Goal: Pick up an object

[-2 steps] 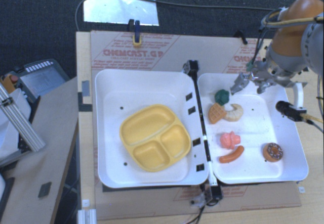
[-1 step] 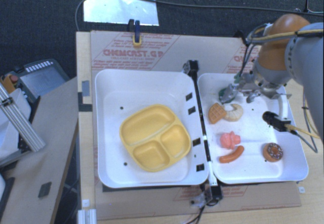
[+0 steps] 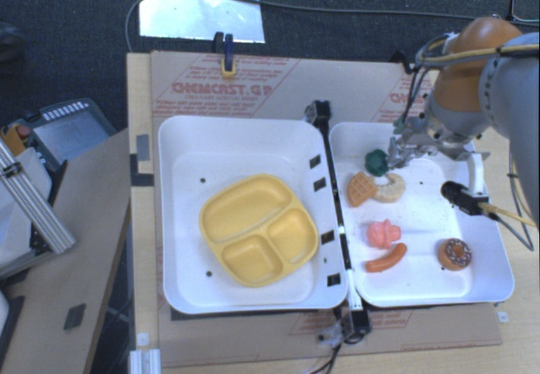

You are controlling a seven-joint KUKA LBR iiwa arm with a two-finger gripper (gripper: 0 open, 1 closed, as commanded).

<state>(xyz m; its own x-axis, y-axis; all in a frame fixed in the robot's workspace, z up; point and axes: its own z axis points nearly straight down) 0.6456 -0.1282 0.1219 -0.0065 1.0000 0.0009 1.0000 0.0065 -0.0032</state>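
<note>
My gripper (image 3: 395,153) hangs low over the back left part of the right bin (image 3: 498,279). A dark green round toy (image 3: 375,162) lies right beside its tip, on the left; I cannot tell whether the two touch. Just in front of the gripper lie a pale ring-shaped pastry (image 3: 391,188) and an orange waffle (image 3: 360,189), side by side. Nearer the front of that bin are a pink toy (image 3: 383,234), an orange-red sausage (image 3: 386,258) and a chocolate donut (image 3: 456,254).
The left bin (image 3: 181,144) holds a yellow divided tray (image 3: 257,229) with three compartments. A black divider (image 3: 331,195) runs between the bins. The grey arm (image 3: 506,85) reaches in from the right, above the right bin's back edge.
</note>
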